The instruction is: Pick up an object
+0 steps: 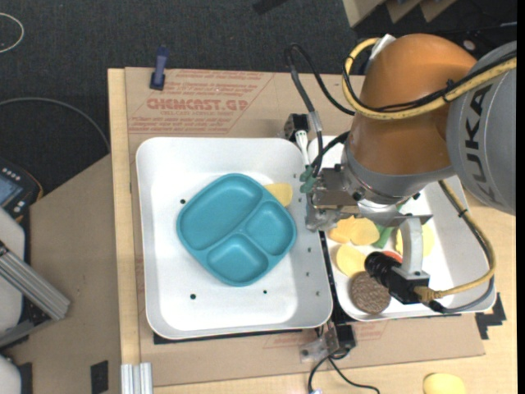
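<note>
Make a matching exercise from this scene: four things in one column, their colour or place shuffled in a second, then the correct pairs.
Things:
1. divided plate
2. round brown disc
3. clip
4. band above the wrist

Descriptions:
A. orange
B. teal, in the left bin
C. right bin, near its front edge
D. blue, on the cardboard behind the bins

Pairs: 1-B, 2-C, 3-D, 4-A

Bench (205,97): tan board, red print near its far edge. Two shallow white bins sit on it side by side, touching: left bin (164,302), right bin (455,245). Small blue clip (158,70) at bench's far left edge.
</note>
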`<state>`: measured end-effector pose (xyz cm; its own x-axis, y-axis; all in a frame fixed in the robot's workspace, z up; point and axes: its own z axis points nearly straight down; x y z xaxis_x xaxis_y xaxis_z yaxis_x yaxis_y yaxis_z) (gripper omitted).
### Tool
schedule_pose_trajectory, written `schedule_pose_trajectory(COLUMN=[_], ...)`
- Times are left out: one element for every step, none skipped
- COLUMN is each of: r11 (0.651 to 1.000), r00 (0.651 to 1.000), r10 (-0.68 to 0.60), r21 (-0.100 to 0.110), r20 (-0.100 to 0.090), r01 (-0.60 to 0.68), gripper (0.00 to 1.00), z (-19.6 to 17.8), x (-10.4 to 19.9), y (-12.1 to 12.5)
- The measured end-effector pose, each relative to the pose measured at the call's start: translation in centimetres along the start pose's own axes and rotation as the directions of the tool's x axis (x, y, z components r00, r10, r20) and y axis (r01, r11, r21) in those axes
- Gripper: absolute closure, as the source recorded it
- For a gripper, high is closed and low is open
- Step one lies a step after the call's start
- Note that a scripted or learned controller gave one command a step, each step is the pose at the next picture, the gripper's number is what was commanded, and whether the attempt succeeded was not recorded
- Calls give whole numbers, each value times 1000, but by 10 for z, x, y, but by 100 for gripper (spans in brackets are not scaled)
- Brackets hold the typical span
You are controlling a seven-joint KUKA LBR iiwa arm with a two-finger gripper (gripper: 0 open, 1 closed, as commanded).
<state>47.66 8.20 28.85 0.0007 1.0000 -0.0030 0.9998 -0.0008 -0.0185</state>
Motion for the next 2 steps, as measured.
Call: schedule_pose_trajectory(r11=[999,1000], r00=[1000,1000], r10=[0,-2], r21=[-40,-1], r20=[-6,0], r01=[0,2], gripper=[100,100], z=[-171,20], x=[-21,15], y=[1,4])
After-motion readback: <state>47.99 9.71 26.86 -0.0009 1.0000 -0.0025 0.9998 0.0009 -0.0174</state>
